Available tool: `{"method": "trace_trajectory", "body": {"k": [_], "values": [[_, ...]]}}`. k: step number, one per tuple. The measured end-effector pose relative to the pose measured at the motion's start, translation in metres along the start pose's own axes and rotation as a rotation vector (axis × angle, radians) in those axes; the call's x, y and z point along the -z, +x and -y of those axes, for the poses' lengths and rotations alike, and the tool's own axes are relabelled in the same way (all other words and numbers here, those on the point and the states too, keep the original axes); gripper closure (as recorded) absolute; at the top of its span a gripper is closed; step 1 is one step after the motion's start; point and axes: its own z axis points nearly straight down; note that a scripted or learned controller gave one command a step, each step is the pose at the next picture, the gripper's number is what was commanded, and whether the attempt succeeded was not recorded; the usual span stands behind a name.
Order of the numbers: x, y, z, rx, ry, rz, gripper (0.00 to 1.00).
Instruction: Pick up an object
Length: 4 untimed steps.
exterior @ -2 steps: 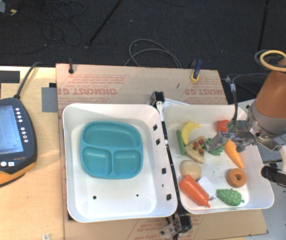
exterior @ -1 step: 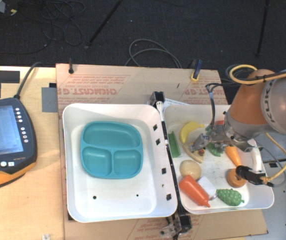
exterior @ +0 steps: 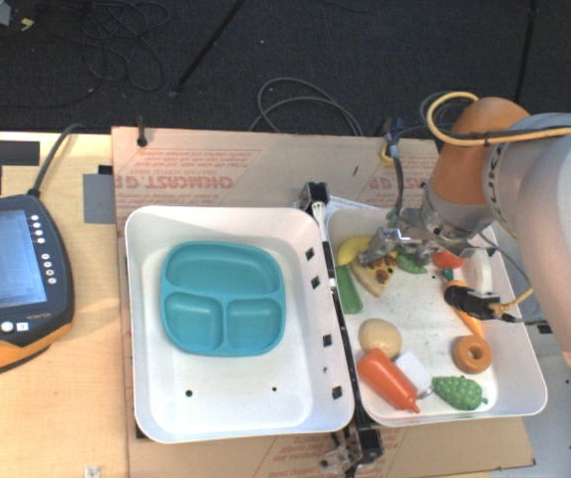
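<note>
Reaching looks to be the step in hand: the gripper (exterior: 393, 239) hangs low over toy food (exterior: 380, 267) at the right bin's (exterior: 524, 396) far end, its grip unreadable, and must next close and lift.

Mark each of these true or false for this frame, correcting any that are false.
1. A teal divided tray lies in the left bin. True.
2. The gripper is over the left bin. False: it is over the right bin, near its far end.
3. The toy carrot lies at the near end of the right bin. True.
4. The doughnut sits on the teal tray. False: it is in the right bin.
5. A handheld screen pendant rests left of the bins. True.
</note>
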Motion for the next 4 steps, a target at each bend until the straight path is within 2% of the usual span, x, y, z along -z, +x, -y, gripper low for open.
{"method": "trace_trajectory", "body": {"k": [1,2,3,4], "values": [[0.011,-0.001,0.000,-0.001,-0.002,0.000,1.00],[0.009,0.000,0.001,0.000,0.000,-0.001,0.00],[0.004,0.020,0.002,-0.007,0.002,0.002,0.00],[0.013,0.023,0.002,-0.003,0.004,0.001,1.00]]}}
